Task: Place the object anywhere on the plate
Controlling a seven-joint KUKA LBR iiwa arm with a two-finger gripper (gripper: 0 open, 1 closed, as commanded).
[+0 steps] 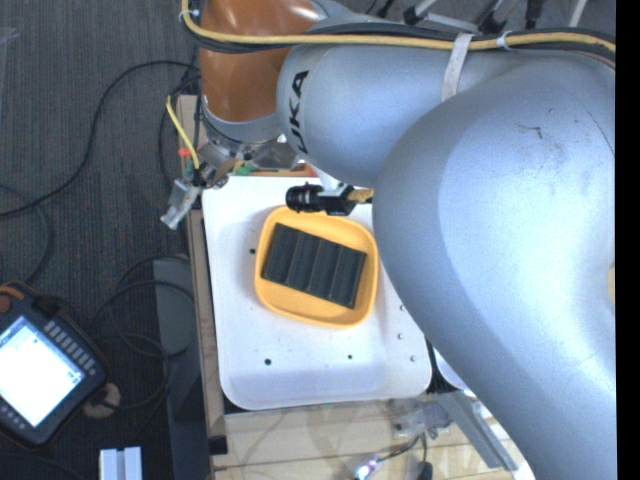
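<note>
A yellow, rounded-square plate (268,295) lies in the upper middle of the left white bin (300,368). A dark grey ridged rectangular block (312,265) rests flat on the plate, nearly covering its inside. My gripper (203,171) hangs below the orange wrist band over the bin's far left corner. It is up and to the left of the plate and not touching the block. Cables and the wrist housing hide its tips.
The big grey arm covers the whole right side of the view and most of the second bin (447,376). A teach pendant (40,368) and loose cables lie on the dark floor to the left. Bare bin floor shows in front of the plate.
</note>
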